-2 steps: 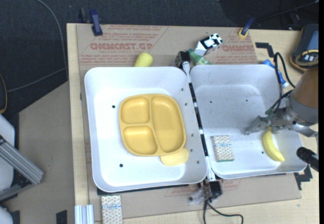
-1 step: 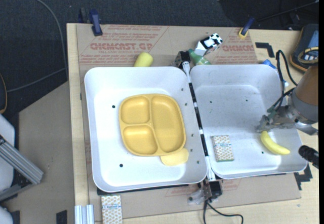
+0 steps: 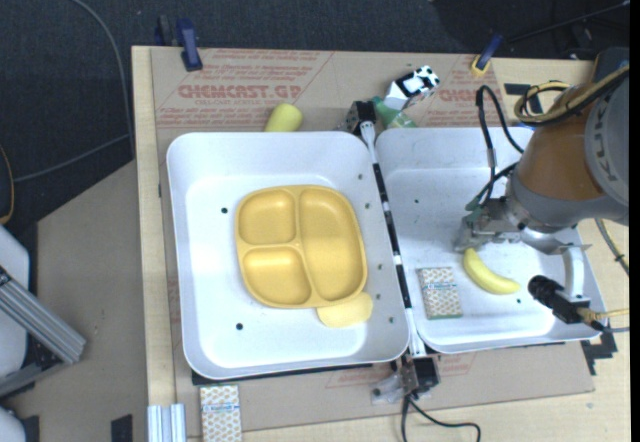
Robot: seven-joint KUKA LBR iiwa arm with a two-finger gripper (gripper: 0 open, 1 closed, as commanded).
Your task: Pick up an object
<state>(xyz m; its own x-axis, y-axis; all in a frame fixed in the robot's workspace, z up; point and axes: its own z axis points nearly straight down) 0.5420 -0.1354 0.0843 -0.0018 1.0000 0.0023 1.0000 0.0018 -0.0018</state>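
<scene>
End effector [image 3: 487,230] low in right bin [image 3: 440,155], just above banana [image 3: 489,273]; finger state cannot be told. Small packet [image 3: 440,292] beside banana. Yellow divided plate [image 3: 300,245] in left bin [image 3: 200,230].

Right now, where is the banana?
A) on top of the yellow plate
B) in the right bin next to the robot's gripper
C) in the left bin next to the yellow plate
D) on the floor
B: the banana lies in the right bin, just below the gripper, while the yellow divided plate sits in the left bin.
</scene>
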